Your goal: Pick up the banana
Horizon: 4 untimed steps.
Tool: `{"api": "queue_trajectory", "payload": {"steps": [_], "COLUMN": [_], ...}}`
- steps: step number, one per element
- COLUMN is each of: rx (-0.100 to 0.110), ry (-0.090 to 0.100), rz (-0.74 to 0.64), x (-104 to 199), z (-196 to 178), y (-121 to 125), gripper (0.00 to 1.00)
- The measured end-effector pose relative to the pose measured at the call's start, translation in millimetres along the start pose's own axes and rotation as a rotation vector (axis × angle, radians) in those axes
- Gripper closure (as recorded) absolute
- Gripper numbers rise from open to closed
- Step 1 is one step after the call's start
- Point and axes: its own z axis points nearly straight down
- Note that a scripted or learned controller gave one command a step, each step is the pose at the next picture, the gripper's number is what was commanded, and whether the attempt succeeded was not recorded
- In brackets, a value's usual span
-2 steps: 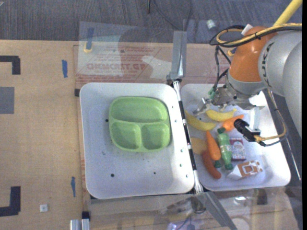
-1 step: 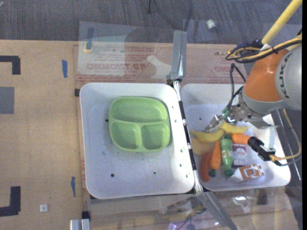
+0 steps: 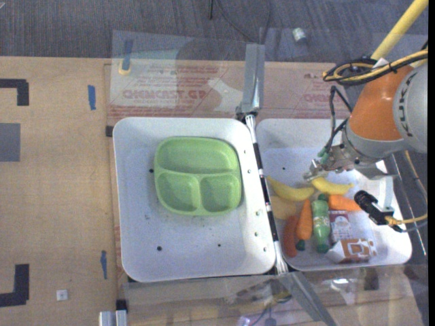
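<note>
A: Where do we find the curved yellow banana [image 3: 291,191]?

B: In the right-hand shallow white bin [image 3: 292,138], near its left wall, beside two orange carrots [image 3: 304,221] and a green bottle [image 3: 321,226].

A: And our grey two-finger gripper [image 3: 327,163]?

B: It hangs just right of the banana, over a second yellow piece [image 3: 333,184]. We cannot tell how wide it stands, or whether it grips anything.

A: The rest?

B: A green three-compartment plastic tray [image 3: 198,175] sits mid-way in the left bin [image 3: 136,202], probably a drop spot. We see a tan bench [image 3: 54,202], grey floor beyond.
</note>
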Motion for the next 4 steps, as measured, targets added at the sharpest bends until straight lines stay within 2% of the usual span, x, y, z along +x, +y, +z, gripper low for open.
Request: {"api": "queue_trajectory", "payload": {"steps": [1,2,3,4], "rx": [0.003,0.003,0.000,-0.001], "ry": [0.001,0.002,0.005,-0.001], "rz": [0.000,0.107,0.049,0.054], "x": [0.2,40.0,35.6,31.1], "z": [1.0,7.6,6.7,-0.4], "y": [-0.9,-12.7,-62.5,-61.9], "gripper": [0.00,0.00,0.00,1.00]}}
